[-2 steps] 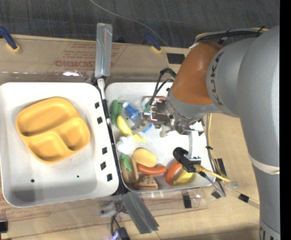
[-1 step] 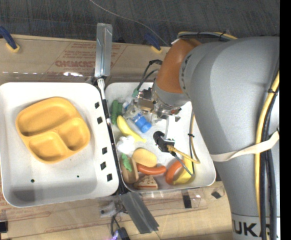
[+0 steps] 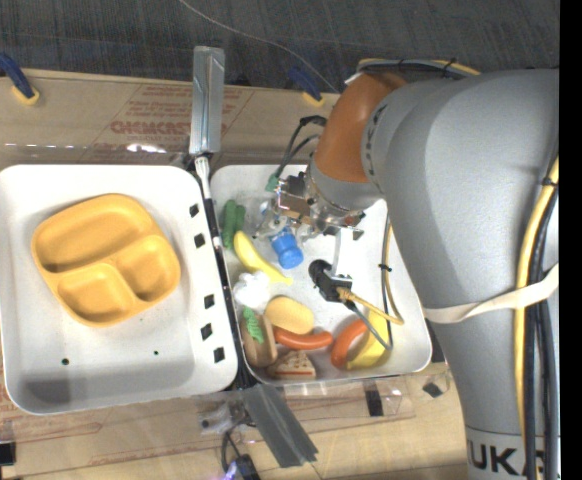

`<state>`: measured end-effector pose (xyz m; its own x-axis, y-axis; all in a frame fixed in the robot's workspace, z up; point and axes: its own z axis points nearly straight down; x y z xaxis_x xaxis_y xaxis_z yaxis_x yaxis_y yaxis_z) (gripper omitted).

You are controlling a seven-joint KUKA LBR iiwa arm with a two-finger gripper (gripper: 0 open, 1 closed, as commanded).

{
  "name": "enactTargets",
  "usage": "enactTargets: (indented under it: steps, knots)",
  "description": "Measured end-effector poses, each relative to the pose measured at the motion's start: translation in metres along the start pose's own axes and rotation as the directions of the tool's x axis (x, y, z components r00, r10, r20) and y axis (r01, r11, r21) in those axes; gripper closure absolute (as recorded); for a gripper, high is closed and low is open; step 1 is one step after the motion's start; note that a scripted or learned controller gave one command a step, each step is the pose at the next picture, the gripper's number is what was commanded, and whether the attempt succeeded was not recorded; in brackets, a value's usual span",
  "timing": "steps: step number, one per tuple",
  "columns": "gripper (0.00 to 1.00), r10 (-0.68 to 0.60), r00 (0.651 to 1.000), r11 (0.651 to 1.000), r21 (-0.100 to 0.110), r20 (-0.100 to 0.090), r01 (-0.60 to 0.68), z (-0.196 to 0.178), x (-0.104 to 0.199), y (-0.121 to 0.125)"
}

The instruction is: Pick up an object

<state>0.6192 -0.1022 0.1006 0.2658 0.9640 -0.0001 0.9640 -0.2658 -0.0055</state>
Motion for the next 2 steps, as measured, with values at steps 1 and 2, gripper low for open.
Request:
enactTargets:
  steps: [1,2]
  knots:
    - [1.00,0.083,0.997,0.997,-0.008,-0.003,-0.083,-0.094,0.063,0.023]
    - [1.00,0.184,0.983,0.983,-0.003,0.000,-0.184,-0.091,0.048,0.025]
